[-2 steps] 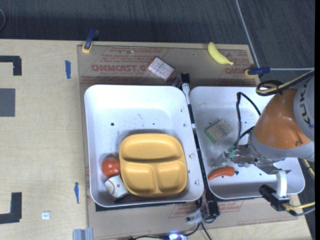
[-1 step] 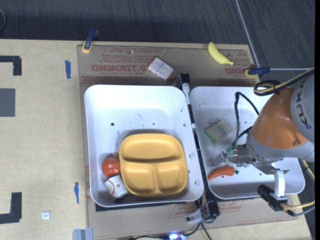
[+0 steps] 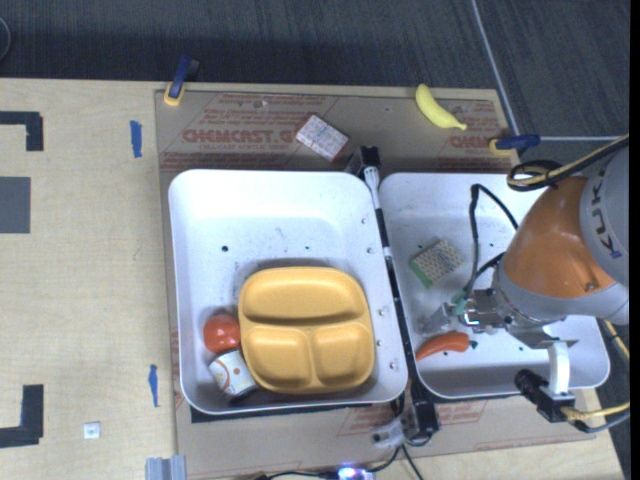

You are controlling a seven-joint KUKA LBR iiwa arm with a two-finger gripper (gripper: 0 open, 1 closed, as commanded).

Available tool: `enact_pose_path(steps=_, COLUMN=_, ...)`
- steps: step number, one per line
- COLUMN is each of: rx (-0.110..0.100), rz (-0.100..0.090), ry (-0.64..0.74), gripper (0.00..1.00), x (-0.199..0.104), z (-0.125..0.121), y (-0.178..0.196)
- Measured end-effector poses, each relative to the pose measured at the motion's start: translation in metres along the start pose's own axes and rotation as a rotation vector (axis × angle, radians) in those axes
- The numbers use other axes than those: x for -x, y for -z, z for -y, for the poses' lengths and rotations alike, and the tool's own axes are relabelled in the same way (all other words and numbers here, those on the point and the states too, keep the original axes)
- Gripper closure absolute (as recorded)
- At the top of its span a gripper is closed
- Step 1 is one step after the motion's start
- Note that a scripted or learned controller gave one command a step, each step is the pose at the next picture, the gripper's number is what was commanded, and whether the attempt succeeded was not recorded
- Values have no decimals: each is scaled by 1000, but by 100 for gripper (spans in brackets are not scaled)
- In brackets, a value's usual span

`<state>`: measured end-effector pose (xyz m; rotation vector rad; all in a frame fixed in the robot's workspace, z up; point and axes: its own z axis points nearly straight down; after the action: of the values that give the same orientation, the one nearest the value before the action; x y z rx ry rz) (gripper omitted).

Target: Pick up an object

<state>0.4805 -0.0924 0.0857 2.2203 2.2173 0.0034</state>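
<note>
Two bins: shallow white trays side by side on a cardboard sheet, left bin [image 3: 190, 268] and right bin [image 3: 420, 193], touching along a black divider.
Left bin contents: a yellow three-compartment plastic tray [image 3: 305, 328] lying flat, with a red-orange ball [image 3: 221, 332] and a small white-and-orange cup [image 3: 231, 371] just beside its left edge.
Right bin contents: an orange carrot-shaped toy [image 3: 441, 345] near the front wall; a tilted green-edged mesh pad [image 3: 436, 261] further back.
Arm: grey with an orange band [image 3: 555, 248], reaching in from the right.
Gripper [image 3: 470, 310]: low over the right bin, just above the carrot toy (finger state cannot be told).
Outside the bins: a yellow banana toy [image 3: 439, 108] and a small patterned card [image 3: 321, 137] on the cardboard.
</note>
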Motion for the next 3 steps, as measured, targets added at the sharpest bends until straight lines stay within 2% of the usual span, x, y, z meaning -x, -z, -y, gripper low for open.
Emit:
enact_pose_path(steps=1, rx=4, rz=0, ry=-1, gripper=100, x=0, z=-2, y=10)
enact_pose_path(steps=2, rx=4, rz=0, ry=0, gripper=0, x=0, z=-1, y=10)
enact_pose_path(steps=3, rx=-2, rz=-2, ry=1, gripper=0, x=3, z=0, y=0)
